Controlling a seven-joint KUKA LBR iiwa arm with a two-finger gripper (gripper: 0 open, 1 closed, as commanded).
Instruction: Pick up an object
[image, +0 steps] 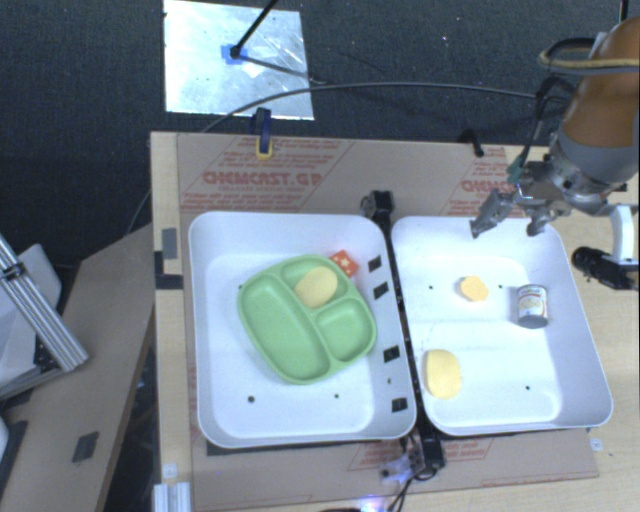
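Observation:
My gripper (512, 221) hangs open over the far edge of the right bin (570, 400), with nothing between its two fingers. Below it in that bin lie a small round yellow piece (473, 289), a small tin can (530, 305) on its side toward the right, and a larger yellow oval piece (442, 372) near the front left. In the left bin (230, 400) a green divided plate (305, 320) carries a yellow piece (317, 288) in its upper compartment. A small orange-red block (344, 263) sits just beyond the plate.
Black clips (380, 205) join the two bins along the middle seam. A blue and yellow clamp (263, 132) stands at the far edge of the board. A metal frame (35, 310) stands at the left. A cable arcs across the back.

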